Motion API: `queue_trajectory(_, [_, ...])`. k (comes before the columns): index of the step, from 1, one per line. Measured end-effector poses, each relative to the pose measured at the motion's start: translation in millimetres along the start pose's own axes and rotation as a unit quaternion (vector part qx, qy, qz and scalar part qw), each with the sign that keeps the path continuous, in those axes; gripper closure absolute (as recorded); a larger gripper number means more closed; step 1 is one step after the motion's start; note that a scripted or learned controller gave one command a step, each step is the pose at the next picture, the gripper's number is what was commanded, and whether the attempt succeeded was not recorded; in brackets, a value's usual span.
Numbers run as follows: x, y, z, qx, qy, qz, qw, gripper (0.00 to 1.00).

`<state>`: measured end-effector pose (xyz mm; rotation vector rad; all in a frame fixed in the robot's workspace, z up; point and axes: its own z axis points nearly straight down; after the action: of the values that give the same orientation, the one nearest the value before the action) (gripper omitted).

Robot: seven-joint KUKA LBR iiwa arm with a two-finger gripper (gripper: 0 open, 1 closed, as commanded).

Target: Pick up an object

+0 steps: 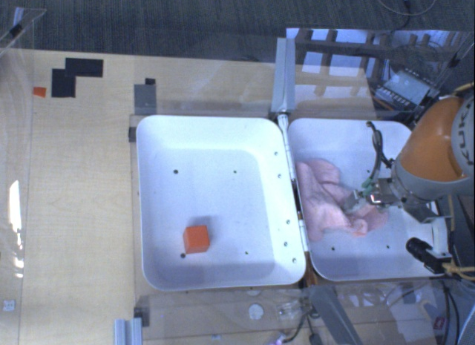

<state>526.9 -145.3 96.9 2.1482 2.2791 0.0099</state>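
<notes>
Pink cloth sits crumpled in the right bin, bunched against that bin's left wall, spreading toward the middle. Its right edge runs under the gripper.

Arm comes in from the right, orange band up top, grey wrist below it. Gripper tip is down at the cloth's right side, touching or pressing into the fabric. Can't tell how wide the claw is, or whether any fabric is actually pinched: tip is small, dark and partly lost against the folds. Cloth still lies flat on the bin floor, nothing lifted.

Left bin has one orange block in its lower-left part, resting on the floor, clear of the walls. Well apart from the gripper, with the divider between the two bins in the way.

Both bins are white, shallow, side by side, edges touching along the centre seam. Bench is light wood. Black L-shaped marker near its far left corner, small orange tag just beside it. Dark cable runs down along the wrist toward the gripper.
</notes>
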Motion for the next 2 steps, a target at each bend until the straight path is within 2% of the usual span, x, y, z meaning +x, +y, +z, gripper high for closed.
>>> queue_trajectory(1, [6.8, -9.8, 4.8, -0.006, -0.002, -0.028, 0.9996, 0.0])
queue_trajectory(2, [28.5, -15.6, 5.0, -0.005, -0.003, -0.083, 0.9965, 0.0])
